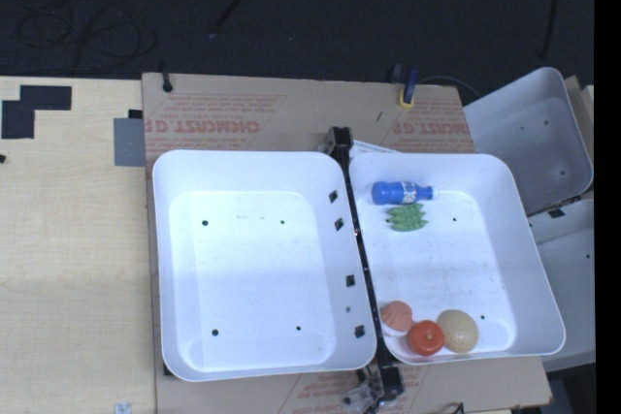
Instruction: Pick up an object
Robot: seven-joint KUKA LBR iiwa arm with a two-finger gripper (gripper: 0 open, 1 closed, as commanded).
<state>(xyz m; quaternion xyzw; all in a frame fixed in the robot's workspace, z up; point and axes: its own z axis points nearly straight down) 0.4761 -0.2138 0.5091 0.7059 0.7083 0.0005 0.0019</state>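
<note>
Gripper state is proving impossible to tell; every candidate object is lying in the right bin, on the arm's side.

Nearest, a red ball is touching a beige ball and a pink piece, crowding any grasp; farther back, a green toy is sitting just beside a blue bottle, whose long axis is running left to right.
</note>
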